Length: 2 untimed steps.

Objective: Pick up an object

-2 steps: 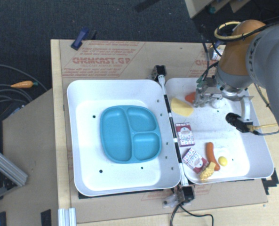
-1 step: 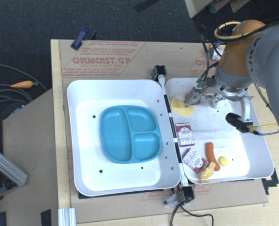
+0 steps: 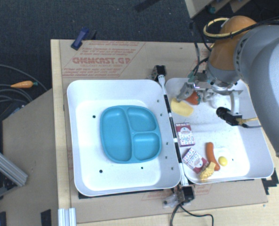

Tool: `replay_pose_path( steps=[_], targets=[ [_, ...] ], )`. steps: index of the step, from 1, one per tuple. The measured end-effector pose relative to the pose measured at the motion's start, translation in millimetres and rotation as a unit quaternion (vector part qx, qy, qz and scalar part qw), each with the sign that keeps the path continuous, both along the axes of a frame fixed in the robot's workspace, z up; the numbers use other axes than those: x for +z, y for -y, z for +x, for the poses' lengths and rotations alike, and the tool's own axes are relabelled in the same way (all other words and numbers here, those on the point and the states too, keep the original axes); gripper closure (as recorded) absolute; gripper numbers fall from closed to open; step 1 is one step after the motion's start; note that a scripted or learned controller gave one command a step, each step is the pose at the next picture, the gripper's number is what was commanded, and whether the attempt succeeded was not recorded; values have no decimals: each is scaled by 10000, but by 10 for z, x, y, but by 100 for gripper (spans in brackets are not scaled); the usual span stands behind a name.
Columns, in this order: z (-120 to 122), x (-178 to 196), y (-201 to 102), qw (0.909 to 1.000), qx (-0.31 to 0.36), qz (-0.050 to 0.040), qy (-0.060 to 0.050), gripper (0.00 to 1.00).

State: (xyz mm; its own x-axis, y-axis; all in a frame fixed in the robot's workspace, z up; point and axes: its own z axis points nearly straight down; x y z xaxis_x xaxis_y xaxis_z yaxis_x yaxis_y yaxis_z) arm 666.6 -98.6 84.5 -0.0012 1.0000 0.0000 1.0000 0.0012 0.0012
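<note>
White bins are sitting side by side on a brown board (image 3: pixel 106 60). The left bin (image 3: pixel 83 102) is holding a blue divided plate (image 3: pixel 130 133), which is lying flat near its middle. The right bin (image 3: pixel 245 145) is holding a scatter of small toy foods.

The grey arm (image 3: pixel 261 51) is reaching in from the right, and its gripper (image 3: pixel 194 92) is hanging over the far left corner of the right bin. A small red piece (image 3: pixel 192 99), possibly a toy tomato, is lying right at the gripper's tip. The view is too coarse there, so I cannot tell whether the jaws are open, closed or gripping that piece.

Just to the near left of the red piece, a yellow wedge (image 3: pixel 181 108) is resting against the bin's left wall. Nearer along that wall, a small red and white carton (image 3: pixel 184 134) is lying flat. A second carton (image 3: pixel 193 158) of the same kind is lying tilted nearer still. An orange sausage (image 3: pixel 211 155) is lying just right of the second carton, and a little yellow ball (image 3: pixel 222 161) is sitting beside the sausage's near end. A pale yellow cob (image 3: pixel 206 173) is lying at the bin's near edge, touching or almost touching the second carton.
</note>
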Motion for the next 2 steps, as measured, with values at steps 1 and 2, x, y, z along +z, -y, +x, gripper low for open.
replay_pose_path(
  steps=[1,2],
  targets=[
    [9,111,2,10000,2,-11,16,100],
    [-587,1014,-751,10000,5,10,-5,100]
  ],
)
